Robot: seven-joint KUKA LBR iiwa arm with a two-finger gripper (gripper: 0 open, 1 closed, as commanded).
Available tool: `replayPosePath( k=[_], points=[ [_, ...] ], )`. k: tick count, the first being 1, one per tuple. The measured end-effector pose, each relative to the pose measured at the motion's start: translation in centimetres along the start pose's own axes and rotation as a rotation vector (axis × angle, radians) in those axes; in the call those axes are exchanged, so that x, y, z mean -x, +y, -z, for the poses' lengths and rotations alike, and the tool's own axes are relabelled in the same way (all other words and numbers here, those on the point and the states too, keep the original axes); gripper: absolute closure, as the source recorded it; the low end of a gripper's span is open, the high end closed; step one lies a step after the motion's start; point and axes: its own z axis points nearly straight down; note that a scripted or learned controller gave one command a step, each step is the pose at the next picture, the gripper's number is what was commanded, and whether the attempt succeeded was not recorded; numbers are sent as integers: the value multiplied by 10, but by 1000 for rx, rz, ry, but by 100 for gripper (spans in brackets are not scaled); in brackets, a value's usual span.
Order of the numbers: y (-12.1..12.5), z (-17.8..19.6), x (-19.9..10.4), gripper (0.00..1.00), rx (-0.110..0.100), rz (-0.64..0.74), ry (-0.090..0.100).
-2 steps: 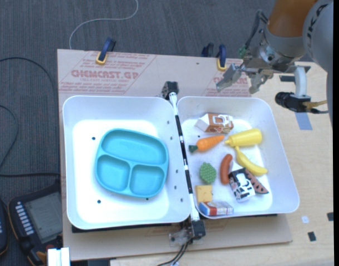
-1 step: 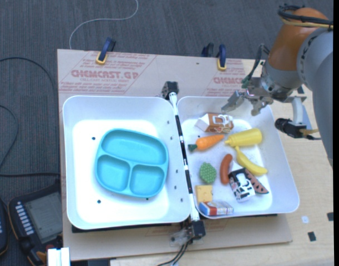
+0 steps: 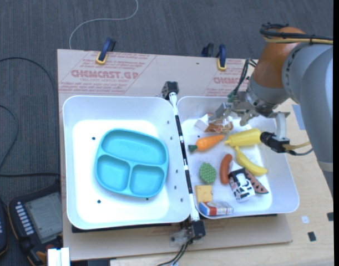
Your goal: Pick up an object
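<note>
Carrot (image 3: 209, 142) lengthwise left-right, tip right.

Glossy blue plastic tray (image 3: 131, 163); smooth white plastic bins (image 3: 75, 112); matt carpet (image 3: 25, 32).

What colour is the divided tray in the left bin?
Light blue, seen clearly in the camera view: the divided tray lies in the left bin.

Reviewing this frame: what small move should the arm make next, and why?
Probably lower the gripper straight down. It hovers over the far end of the right bin, just above a small brown-and-white item beside the carrot. Nothing is seen between its fingers, so a pick is yet to happen.
</note>
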Motion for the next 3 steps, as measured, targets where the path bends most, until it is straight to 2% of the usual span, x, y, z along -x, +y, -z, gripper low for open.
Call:
replayPosePath(
  k=[1, 2, 3],
  points=[
    [-82, -29, -41, 0, -10, 0, 2],
    [-80, -17, -40, 100, -5, 0, 0],
    [-80, -18, -40, 0, -6, 0, 1]
  ],
)
